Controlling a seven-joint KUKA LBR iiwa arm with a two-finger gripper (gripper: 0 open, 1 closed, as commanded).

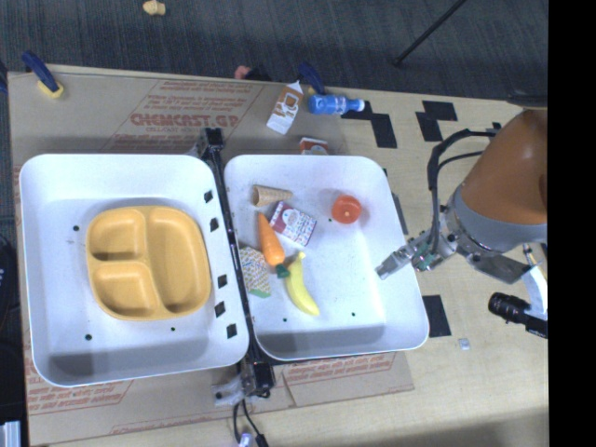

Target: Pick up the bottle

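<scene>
The bottle is small and blue with a clear cap end. It lies on its side on the cardboard behind the right bin, outside both bins. My gripper hangs low over that bin's right rim, well in front of and to the right of the bottle. Nothing shows in the gripper. The orange-banded wrist rises behind it at the right.
In the right bin lie a carrot, a banana, a small carton, a cone, an orange ball and a snack packet. The left bin holds a yellow divided plate. A small carton lies left of the bottle.
</scene>
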